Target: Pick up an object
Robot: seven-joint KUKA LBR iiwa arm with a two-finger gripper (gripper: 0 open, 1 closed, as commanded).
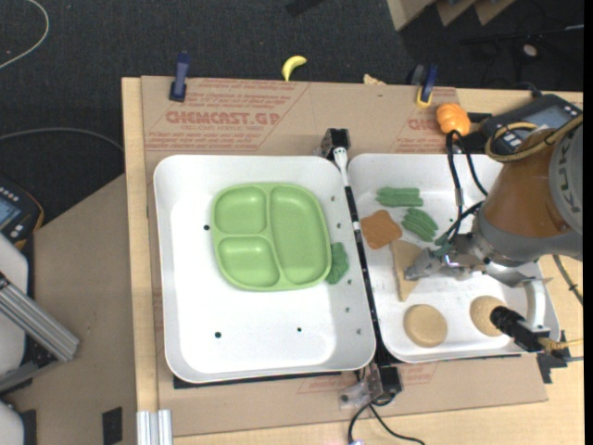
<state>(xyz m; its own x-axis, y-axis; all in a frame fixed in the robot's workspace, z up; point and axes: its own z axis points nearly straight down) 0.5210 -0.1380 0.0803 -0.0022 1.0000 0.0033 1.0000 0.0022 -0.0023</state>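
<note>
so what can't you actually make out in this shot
- Gripper, camera view: fingertips small and blurred, so open or shut is unclear.
- Tan wedge: part hidden under the gripper.
- Round cookie: right side covered by a black part of the arm.
- Green piece: partly tucked behind the green tray.

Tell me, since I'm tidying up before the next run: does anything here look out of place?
Yes. A small dark green toy piece sits wedged against the light green divided plate's right rim in the left white bin, while the other green pieces lie in the right white bin.
</note>
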